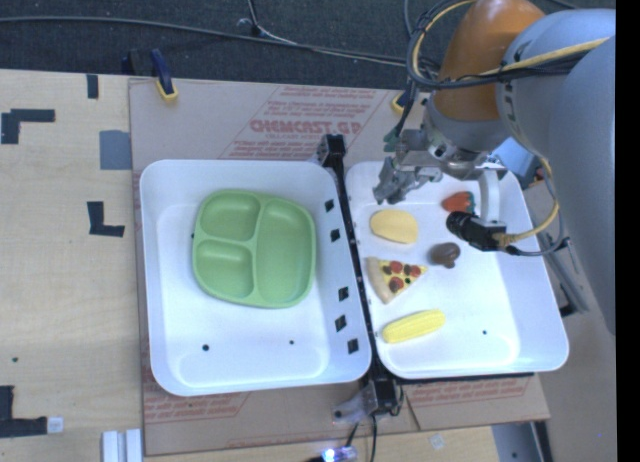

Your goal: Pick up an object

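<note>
The right bin holds several toy foods: a pale yellow piece, a pizza slice, a corn cob, a brown mushroom-like piece and a red piece. My gripper hangs over the bin's back left part, just behind the pale yellow piece. I see nothing between its fingers. The arm's grey body and orange band rise behind it to the right.
The left bin carries a green divided plate. A black divider with clips runs between the bins. Cables loop above the wrist, and a black connector with a yellow cable lies over the right bin near the mushroom-like piece.
</note>
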`<state>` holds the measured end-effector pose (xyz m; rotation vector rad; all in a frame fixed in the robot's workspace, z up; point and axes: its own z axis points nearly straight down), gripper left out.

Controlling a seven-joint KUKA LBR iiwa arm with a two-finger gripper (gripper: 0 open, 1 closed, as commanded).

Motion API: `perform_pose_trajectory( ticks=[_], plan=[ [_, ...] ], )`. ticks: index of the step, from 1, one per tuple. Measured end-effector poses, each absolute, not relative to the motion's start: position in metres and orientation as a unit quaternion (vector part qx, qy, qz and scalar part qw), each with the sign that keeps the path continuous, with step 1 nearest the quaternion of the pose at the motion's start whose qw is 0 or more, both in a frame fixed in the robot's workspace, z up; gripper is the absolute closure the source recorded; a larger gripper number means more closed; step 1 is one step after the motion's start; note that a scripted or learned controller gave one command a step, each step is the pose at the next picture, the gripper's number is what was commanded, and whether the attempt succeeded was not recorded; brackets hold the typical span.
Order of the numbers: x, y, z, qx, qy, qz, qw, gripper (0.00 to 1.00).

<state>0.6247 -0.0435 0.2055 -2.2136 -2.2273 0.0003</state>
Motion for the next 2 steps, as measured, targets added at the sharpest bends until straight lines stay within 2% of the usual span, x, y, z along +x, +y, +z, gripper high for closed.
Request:
perform_pose_trajectory(
  ticks=[1,2],
  plan=[
    [0.62,0.01,0.215,-0.705,-0.709,-0.0004,0.0,1.0],
    [0.629,0.061,0.207,-0.705,-0.709,0.0004,0.001,1.0]
  ],
)
